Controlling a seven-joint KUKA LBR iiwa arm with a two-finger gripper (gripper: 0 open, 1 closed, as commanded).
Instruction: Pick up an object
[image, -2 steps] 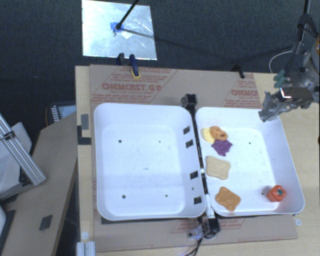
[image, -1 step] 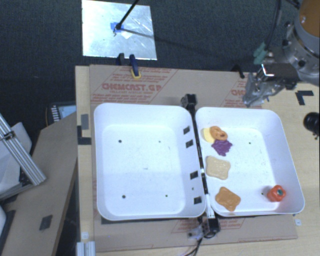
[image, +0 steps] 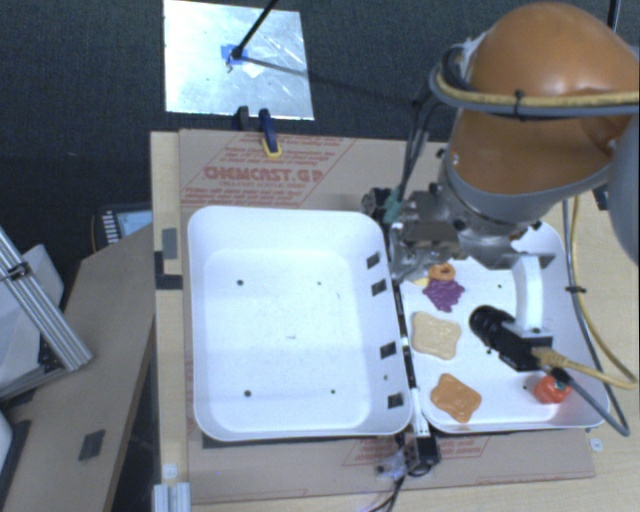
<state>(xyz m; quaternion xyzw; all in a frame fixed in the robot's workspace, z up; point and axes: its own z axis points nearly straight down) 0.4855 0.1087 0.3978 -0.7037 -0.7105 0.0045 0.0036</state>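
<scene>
The right bin (image: 500, 415) holds several small items. A purple grape bunch (image: 444, 293) lies near its left wall, with a small yellow-orange ring-shaped piece (image: 441, 271) just above it. Below them a beige toast slice (image: 436, 335) lies flat, and an orange-brown piece (image: 455, 397) sits near the front rim. A red-orange object (image: 550, 388) rests at the bin's right side. My gripper (image: 418, 243) hangs over the bin's back left corner, just left of and above the ring piece and grapes. The arm's body hides its tips.
The left bin (image: 205, 300) stands beside the right one, with black clips (image: 388, 350) along the shared wall. Both rest on a cardboard sheet (image: 270, 165). A silver foil panel (image: 238, 60) lies behind the bench, and a metal rail (image: 35, 310) at far left.
</scene>
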